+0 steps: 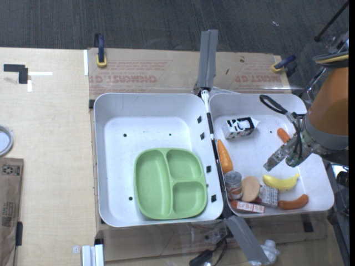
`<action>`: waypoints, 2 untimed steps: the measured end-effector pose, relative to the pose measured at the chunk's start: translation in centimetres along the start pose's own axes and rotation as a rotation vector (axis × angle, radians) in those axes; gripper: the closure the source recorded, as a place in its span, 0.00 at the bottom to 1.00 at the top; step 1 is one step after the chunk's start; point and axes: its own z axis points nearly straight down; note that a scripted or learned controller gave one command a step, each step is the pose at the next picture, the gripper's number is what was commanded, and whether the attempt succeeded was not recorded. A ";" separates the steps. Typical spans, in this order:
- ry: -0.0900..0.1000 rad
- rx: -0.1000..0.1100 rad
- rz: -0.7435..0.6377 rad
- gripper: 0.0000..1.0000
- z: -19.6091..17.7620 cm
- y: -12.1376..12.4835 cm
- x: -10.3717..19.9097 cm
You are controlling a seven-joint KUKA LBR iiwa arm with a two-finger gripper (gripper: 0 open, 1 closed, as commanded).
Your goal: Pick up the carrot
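Long tapered orange carrot [224,155]

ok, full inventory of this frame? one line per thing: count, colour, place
bins: 2, white, side by side on the bench
divided plate: 1, green, left bin
carrot: 1, orange, right bin along its left wall
small carton: 1, black and white, right bin, far side
can: 1, silver with red label, right bin, near side
banana: 1, yellow, right bin
sausage: 1, orange-red, right bin, near right corner
clamps: 2, blue and yellow, far edge of the cardboard
tape roll: 1, pale, left edge of view
arm: 1, grey and orange, over the right bin
end effector: 1, dark, above the banana
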 end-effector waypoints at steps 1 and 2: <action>0.000 0.002 0.138 1.00 -16.1 -1.0 -0.4; 0.002 0.002 -0.029 1.00 -7.3 -0.9 -0.6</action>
